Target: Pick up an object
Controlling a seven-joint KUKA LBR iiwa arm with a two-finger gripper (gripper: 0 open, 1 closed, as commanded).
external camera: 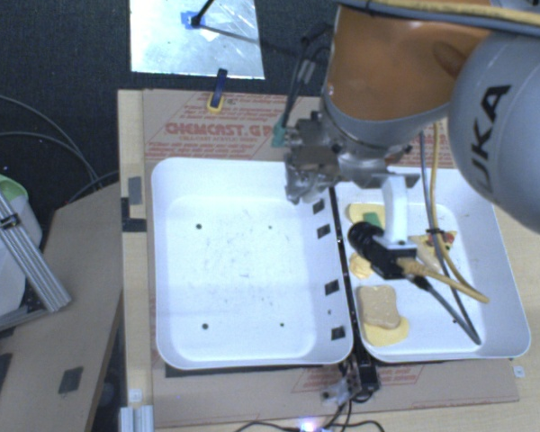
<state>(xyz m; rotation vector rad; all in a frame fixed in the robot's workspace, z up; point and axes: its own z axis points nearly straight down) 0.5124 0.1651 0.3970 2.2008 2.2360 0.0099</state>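
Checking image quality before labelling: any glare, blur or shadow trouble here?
Camera view: the left bin is evenly lit and sharp; the foil sheet above glares; the arm's wrist looms close and soft; items in the right bin sit partly under its shadow.

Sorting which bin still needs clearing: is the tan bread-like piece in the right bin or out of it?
In. The tan piece lies flat on the right bin floor near its front edge, partly on a yellow item.
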